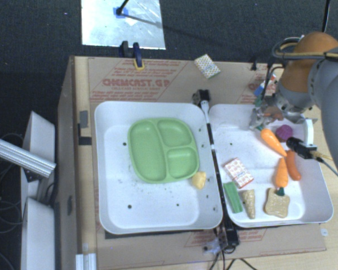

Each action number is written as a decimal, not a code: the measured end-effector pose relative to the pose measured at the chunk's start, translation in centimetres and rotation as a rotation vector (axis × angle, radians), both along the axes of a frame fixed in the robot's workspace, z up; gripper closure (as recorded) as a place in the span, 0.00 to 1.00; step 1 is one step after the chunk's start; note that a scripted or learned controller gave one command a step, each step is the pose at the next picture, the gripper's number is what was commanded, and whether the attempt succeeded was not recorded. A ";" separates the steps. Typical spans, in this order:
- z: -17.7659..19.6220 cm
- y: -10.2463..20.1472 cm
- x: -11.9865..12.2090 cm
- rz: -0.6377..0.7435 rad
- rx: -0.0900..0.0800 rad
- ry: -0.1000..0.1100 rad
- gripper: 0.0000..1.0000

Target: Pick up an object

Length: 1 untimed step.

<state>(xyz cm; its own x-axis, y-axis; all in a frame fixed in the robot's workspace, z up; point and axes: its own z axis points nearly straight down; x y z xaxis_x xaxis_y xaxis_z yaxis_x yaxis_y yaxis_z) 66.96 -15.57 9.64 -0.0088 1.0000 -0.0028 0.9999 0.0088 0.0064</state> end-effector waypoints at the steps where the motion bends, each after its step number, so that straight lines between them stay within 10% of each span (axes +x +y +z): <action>1: 0.0 0.0 0.0 0.001 0.000 0.000 0.00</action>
<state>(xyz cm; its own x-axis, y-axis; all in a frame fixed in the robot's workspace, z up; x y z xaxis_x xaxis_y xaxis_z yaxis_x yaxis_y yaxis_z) 66.95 -15.55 9.62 -0.0101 0.9999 -0.0029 0.9999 0.0101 0.0060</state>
